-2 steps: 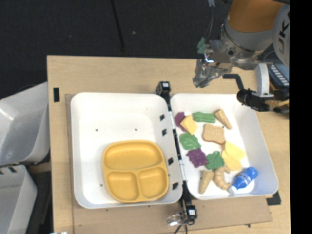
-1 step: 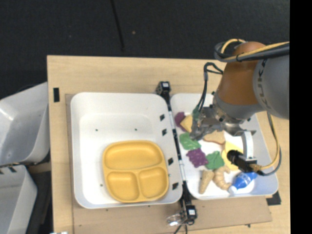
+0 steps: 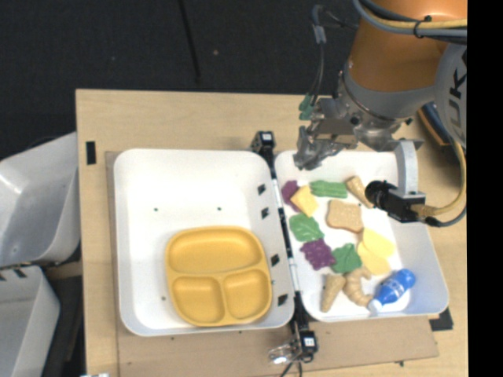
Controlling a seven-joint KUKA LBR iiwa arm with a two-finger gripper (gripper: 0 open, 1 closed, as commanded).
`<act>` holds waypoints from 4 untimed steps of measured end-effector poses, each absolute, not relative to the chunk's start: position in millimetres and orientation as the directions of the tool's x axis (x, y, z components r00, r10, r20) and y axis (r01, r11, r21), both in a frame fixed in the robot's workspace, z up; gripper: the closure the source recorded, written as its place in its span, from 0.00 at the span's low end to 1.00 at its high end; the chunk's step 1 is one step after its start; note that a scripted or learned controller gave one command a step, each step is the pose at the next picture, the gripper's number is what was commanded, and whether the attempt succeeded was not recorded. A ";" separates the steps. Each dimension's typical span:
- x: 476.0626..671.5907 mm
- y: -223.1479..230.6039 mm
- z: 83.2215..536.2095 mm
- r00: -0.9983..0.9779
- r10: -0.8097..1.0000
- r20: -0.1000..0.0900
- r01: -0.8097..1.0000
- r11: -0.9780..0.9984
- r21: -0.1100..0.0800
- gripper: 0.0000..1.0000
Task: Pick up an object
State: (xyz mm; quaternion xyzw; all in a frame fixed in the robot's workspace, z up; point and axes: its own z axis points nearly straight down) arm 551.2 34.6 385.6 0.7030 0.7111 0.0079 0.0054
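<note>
1. Hard-to-see stuff first: the hand [image 3: 308, 154] is a dark, blurry lump from this angle. I honestly can't tell how far open it is, and I can't see anything gripped in it. The arm [image 3: 397, 45] is cut off by the top of the frame.
2. A few of the small toys overlap, and the tan bit [image 3: 356, 187] near the far wall is too small to name.
3. Left bin [image 3: 189, 187]: holds a yellow divided plate [image 3: 218, 276] with three compartments, sitting toward the near side.
4. Right bin [image 3: 416, 234]: all the pickable things are in here. There's a bread slice [image 3: 343, 216] roughly in the middle, purple grapes [image 3: 317, 252] and a green leaf [image 3: 305, 227] on the left side, and a yellow piece [image 3: 377, 246] on the right. A cone [image 3: 332, 290] lies by the near wall and a blue-and-white bottle [image 3: 393, 287] sits in the near right corner.
5. Arm pose: it reaches in from the right over the bench [image 3: 94, 116], with the hand pointing down at the far left corner of the right bin. Whether it touches the bin, I can't say.
</note>
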 end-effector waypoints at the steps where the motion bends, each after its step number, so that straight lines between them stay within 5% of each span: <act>1: 530.1 60.7 467.6 -0.006 1.000 0.002 1.000 0.006 0.012 1.00; 2: 506.0 86.7 340.0 -0.006 1.000 -0.002 1.000 0.006 -0.011 1.00; 3: 611.6 13.6 280.9 0.005 1.000 -0.004 1.000 -0.005 0.005 1.00; 4: 608.1 16.8 293.6 0.000 1.000 -0.002 1.000 0.000 0.002 1.00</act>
